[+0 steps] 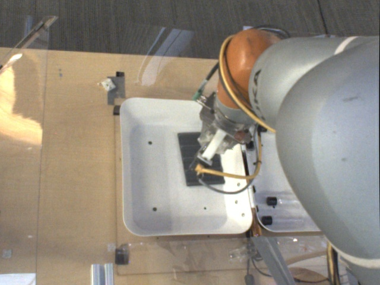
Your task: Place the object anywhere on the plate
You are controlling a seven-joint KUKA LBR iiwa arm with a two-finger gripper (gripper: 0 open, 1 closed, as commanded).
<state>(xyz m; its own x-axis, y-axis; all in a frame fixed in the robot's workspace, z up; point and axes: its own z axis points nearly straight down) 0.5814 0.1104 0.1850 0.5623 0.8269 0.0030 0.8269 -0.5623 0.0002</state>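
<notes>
The camera looks down on the bench (pixel 71 159). A dark slab (pixel 189 153) lies flat on the floor of the left bin (pixel 136 177), a bit right of the middle. The gripper (pixel 209 142) is right above the slab's right half and covers that part. I cannot tell how far open the gripper is, or if it has hold of anything.

I cannot tell if the slab is the plate or the object, and I see no other loose thing in this bin. The slab looks thin, flat and stiff, with fine lines across its top. I think it is light and would not break easily. It lies flat, so there is little to pinch from above. I think the best place to take hold is a bare edge, like the left one or the top one, where there is room all around.

The big grey arm (pixel 320 129) comes in from the right and hides most of the right bin (pixel 291 209). Two small black bits (pixel 271 201) show there near the wall between the bins. That wall is just beside the slab's right side, so it could get in the way there. A small black clamp (pixel 119 89) sits on the bench by the left bin's top corner, well apart from the slab
</notes>
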